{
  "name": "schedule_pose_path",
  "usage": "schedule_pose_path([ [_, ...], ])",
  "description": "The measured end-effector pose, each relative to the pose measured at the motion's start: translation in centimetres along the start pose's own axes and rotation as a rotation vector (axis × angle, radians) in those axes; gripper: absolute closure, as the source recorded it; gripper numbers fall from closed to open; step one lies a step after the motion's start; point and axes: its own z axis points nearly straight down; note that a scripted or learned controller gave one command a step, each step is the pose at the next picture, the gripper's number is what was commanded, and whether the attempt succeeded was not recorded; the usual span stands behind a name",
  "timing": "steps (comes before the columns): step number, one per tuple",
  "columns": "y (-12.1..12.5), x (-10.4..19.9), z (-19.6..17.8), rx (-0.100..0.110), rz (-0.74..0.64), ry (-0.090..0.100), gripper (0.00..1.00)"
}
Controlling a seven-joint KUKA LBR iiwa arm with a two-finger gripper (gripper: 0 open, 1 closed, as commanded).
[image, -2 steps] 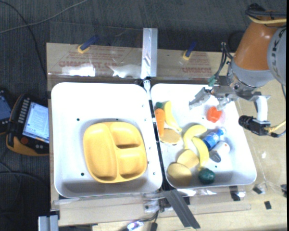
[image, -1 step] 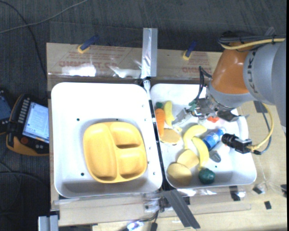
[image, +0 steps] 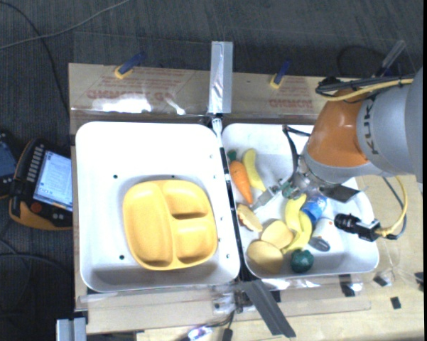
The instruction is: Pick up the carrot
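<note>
The carrot [image: 240, 181] is orange with a small green top. It lies lengthwise along the left wall of the right bin [image: 270, 137], right beside a yellow banana [image: 251, 168]. My gripper [image: 281, 189] is low inside this bin, right of the carrot and a short gap from it, just above a second banana [image: 298, 220]. The grey arm with its orange band [image: 337, 144] comes down from the right and hides part of the bin behind it. Nothing is visibly held in the gripper.
Around the gripper in the right bin lie pale yellow rounded fruits [image: 268, 244], a sliced piece [image: 249, 217], a dark green ball [image: 302, 261], a blue item [image: 314, 208] and a white item [image: 322, 231]. The left bin [image: 99, 155] holds a yellow divided plate [image: 172, 222].
</note>
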Motion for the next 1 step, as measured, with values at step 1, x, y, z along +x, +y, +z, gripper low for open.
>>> schedule_pose_path([
  [1,8.63,6.4,-9.06,0.013,-0.231,0.011,0.0],
])
